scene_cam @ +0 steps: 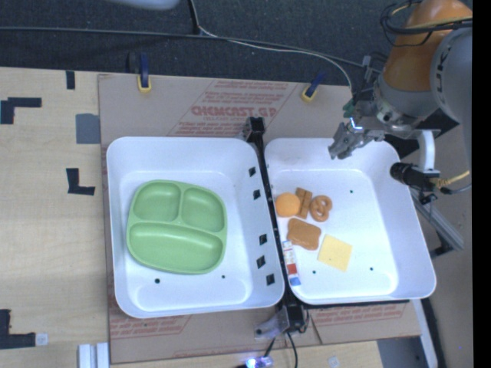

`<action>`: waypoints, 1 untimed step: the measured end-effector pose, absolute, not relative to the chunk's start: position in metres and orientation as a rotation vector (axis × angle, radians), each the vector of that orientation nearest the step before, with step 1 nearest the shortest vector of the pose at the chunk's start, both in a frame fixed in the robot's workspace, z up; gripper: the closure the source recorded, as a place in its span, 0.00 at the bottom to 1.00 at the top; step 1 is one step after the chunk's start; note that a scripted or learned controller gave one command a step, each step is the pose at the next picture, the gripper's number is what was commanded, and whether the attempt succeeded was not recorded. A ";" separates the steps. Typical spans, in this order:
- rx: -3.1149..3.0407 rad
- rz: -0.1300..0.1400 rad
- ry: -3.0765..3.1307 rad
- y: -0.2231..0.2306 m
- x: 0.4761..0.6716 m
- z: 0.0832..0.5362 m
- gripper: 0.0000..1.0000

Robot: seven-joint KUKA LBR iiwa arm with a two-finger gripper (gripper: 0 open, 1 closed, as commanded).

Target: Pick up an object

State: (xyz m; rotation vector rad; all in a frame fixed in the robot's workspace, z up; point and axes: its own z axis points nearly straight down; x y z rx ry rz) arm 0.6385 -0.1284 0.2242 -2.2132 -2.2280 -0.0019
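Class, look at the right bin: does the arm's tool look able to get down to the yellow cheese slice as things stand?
Probably yes. The cheese slice lies flat and uncovered, apart from the toast, and the tool hangs above the same bin.

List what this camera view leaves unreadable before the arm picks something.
- end effector: too small and blurred to tell open from shut.
- small tube by the right bin wall: label too small to read.
- pretzel and brown piece: whether they touch or overlap is unclear.

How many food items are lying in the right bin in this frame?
5, clustered at the right bin left side: an orange round piece, a pretzel, a brown piece between them, a brown slab below, a yellow cheese slice lowest. None look hidden.
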 end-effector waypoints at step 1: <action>-2.214 0.002 -2.226 -0.074 0.641 0.213 1.00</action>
